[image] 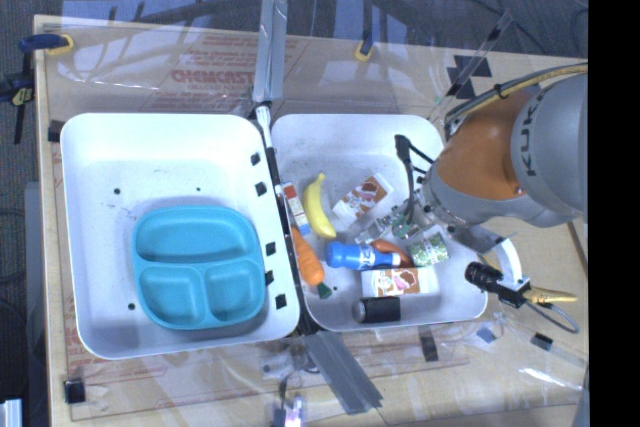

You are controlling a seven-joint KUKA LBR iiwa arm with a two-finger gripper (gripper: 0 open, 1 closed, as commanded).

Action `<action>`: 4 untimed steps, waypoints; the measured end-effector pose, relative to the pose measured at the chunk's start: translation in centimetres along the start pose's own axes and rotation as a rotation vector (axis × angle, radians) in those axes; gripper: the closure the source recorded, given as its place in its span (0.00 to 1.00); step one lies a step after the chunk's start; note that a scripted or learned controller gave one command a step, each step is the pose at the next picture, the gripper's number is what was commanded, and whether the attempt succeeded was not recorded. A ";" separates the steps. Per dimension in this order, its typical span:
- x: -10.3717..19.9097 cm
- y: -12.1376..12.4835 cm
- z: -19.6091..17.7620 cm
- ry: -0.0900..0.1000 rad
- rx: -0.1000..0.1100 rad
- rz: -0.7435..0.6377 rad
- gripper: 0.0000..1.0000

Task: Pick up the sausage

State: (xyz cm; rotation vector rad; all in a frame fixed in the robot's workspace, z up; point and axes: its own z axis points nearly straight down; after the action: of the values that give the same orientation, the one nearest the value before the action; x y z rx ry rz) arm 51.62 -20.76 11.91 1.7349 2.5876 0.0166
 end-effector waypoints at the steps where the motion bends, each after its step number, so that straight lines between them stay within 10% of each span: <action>1: 1.6 1.9 -7.3 0.017 0.020 -0.299 1.00; 2: 1.6 1.9 -7.3 0.017 0.020 -0.299 0.00; 3: 0.1 -1.0 2.7 0.019 0.022 -0.244 0.00; 4: 1.3 -3.7 0.3 0.020 0.024 -0.180 0.00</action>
State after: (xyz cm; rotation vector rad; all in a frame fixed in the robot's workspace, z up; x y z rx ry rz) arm 47.72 -20.91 11.54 1.5098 2.7586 0.0000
